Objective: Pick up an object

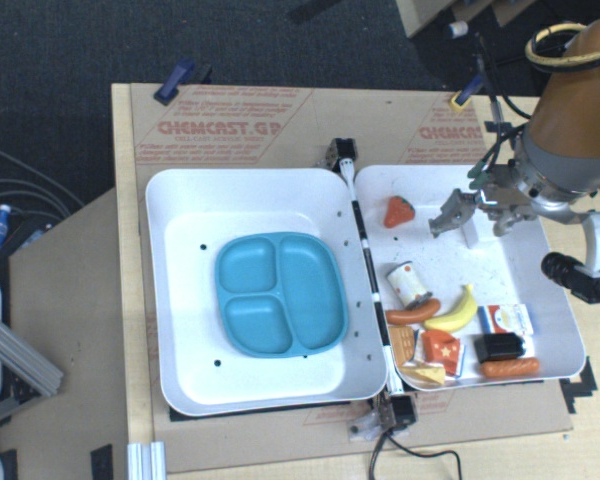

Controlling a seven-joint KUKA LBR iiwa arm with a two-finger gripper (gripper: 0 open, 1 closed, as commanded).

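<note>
Toy foods crowd the near end of the right bin (555, 308): a banana (454, 311), a sausage (411, 314), a small can (407, 282) and some packets, with a strawberry (399, 211) lying apart farther back. Jaws of the gripper (466, 219) hang spread wide above bare bin floor right of the strawberry, holding nothing. A blue divided plate (280, 294) sits in the left bin (180, 268).

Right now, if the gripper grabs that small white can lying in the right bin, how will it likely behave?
The small white cylindrical can lies on its side, so a push would probably roll it. Its smooth, rounded wall may slip between the fingers. It looks rigid and likely light, and it sits near the red sausage, which could get nudged.
</note>
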